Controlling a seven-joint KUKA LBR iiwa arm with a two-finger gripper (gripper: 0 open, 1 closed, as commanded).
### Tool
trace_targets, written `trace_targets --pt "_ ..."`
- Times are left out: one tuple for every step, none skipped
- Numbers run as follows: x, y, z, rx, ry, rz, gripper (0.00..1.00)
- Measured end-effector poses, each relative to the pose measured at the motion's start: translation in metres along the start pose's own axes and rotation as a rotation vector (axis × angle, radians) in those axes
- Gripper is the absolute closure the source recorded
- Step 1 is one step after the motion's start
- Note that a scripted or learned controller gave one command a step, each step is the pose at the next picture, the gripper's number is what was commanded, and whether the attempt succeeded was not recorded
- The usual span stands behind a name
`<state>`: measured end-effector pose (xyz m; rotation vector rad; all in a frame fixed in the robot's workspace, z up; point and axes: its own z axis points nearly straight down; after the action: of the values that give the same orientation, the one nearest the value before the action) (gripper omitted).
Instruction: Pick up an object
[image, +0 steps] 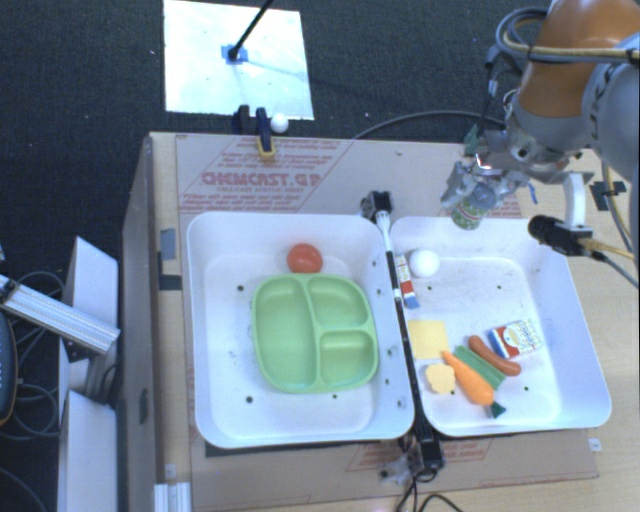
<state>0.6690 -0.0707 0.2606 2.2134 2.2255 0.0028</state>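
Green-capped bottle hung clamped in the gripper above the right bin's far rim (arm raised).

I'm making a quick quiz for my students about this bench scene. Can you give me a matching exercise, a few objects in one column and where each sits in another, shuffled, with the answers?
Objects:
1. green divided plate
2. white ball
3. carrot
4. red tomato

Places:
A. right bin, far end, close to the divider
B. left bin, just beyond the plate's far edge
C. left bin, covering most of its middle
D. right bin, near end, beside a sausage

Pairs: 1-C, 2-A, 3-D, 4-B
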Motion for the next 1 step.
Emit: trace_targets --pt "0.0145 0.0001 -0.0033 0.000 0.000 0.000 1.00"
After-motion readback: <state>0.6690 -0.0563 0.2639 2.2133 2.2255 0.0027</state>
